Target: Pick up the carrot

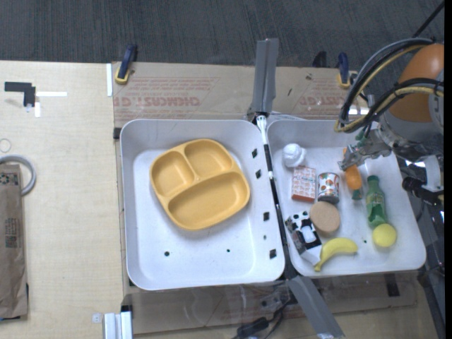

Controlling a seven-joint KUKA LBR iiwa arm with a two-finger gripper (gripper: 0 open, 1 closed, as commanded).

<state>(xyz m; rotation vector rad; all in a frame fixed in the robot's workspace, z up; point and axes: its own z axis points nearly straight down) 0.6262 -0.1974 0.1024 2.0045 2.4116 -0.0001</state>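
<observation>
Carrot (352, 180): a small orange piece in the upper right part of the right bin (409, 260), lying just beside the top of the green bottle (374, 202) and right of the small printed can (328, 187). Gripper (351, 159): at the end of the grey arm (409, 111) entering from the right of the frame, poised directly above the carrot's upper end; whether it touches the carrot cannot be told, and whether it stands wide or narrow cannot be told either. Other contents of the right bin: a white crumpled object (293, 154) at upper left, a red-and-white carton (304, 184) below it, a round tan disc (325, 217) at centre, a black-and-white item (301, 229) at lower left, a banana (335, 250) along the lower edge, and a yellow ball (384, 236) at lower right. Left bin (141, 260): holds a yellow divided plate (200, 183), set at a slant near its centre. Both bins rest on the desk (56, 189).
</observation>
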